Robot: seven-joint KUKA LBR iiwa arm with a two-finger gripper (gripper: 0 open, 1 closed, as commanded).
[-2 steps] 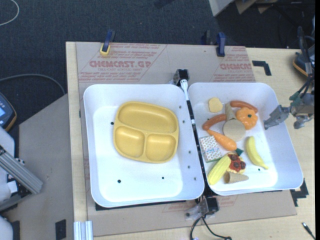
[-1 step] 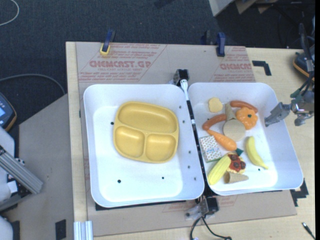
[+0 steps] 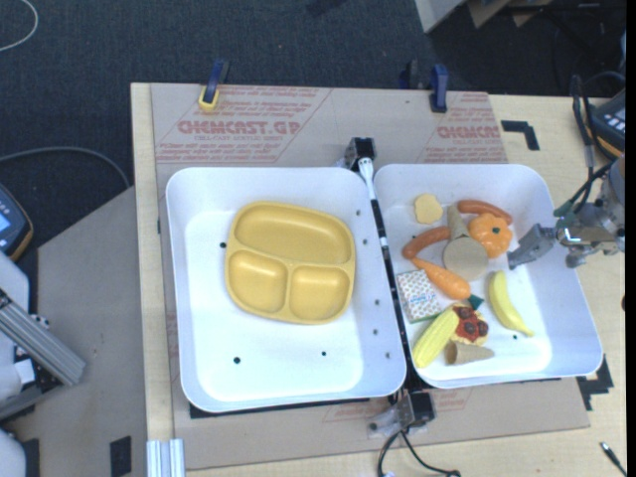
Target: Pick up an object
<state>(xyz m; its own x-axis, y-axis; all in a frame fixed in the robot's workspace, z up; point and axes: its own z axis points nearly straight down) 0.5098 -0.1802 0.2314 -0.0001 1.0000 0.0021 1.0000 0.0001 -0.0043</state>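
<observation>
Lot, right-hand shallow white plastic bin [image 3: 556, 351], near corner: one yellow toy corn cob [image 3: 435, 337], lying at a slant, its upper end touching a small red-and-dark toy piece [image 3: 471, 324] with a tan wedge [image 3: 467, 354] just below. No single item is named by the task; any of the pile would serve.

Adjoining items, working outward: a curved yellow plastic banana [image 3: 509, 304] lying alone to the right of the pile; a white speckled square packet [image 3: 417, 293]; an orange toy carrot [image 3: 442, 277]; a pale grey disc [image 3: 464, 257]; a round orange fruit with a green top [image 3: 490, 234]; two reddish sausages [image 3: 429, 241]; a small pale-yellow round piece [image 3: 428, 208] toward the far wall. Most of these touch or overlap.

Gripper [image 3: 527, 247]: grey, entering over the bin's right rim, tip near the orange fruit and above the banana. Whether it is spread or closed cannot be told; nothing is visibly held.

Left-hand white bin [image 3: 199, 366]: one yellow three-compartment plastic tray [image 3: 290, 261], well apart from the arm.

Hazards, as judged:
- Crowding. A descent into the pile could land on two items at once, so that a round or tapered piece squirts sideways.
- The orange fruit, being round and smooth, is likely to roll from a pinch off its middle.
- The banana is the most isolated candidate, but it lies flat and near the right wall; a low approach could strike the bin floor or rim.
- A closure on nothing is possible.
</observation>
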